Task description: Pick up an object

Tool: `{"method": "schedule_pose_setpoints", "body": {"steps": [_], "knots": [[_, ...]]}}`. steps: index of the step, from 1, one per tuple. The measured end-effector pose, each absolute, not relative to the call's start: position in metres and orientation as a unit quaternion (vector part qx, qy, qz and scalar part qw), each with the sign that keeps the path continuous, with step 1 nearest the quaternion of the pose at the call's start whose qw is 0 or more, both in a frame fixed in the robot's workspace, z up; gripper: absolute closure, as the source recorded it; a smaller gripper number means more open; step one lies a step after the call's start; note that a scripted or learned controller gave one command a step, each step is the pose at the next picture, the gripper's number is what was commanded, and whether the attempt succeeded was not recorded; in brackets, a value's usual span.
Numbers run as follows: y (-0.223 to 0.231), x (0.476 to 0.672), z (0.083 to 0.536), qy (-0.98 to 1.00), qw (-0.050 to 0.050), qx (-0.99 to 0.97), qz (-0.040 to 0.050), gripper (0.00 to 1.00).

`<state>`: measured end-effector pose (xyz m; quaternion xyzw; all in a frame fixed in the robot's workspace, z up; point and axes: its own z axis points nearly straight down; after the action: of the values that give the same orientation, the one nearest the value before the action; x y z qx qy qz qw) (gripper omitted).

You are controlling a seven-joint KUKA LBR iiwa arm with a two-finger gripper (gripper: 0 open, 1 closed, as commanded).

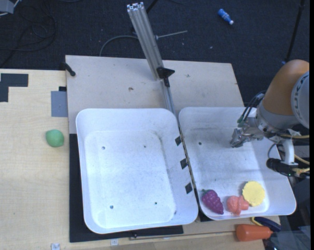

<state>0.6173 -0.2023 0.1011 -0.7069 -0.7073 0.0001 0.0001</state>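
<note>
Three toy items lie along the front edge of the right bin [214, 119]: a purple grape bunch [213, 201], a pink-orange piece [237, 204] and a yellow round piece [254, 192]. My gripper [238, 139] hangs over the right part of that bin, well behind the three toys and apart from them. Nothing shows between its fingers. The view is too small to tell how they stand.
The left bin [94, 120] sits beside the right one. A green ball [55, 138] rests on the wooden bench to the far left. An orange object [252, 232] lies outside the right bin's front edge. A metal bar [149, 40] slants up behind the bins.
</note>
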Motion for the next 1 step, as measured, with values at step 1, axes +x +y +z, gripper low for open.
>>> {"method": "schedule_pose_setpoints", "body": {"steps": [1], "knots": [[-0.2104,0.6231,0.1501,-0.707,-0.002,-0.707,-0.0009,1.0]]}}
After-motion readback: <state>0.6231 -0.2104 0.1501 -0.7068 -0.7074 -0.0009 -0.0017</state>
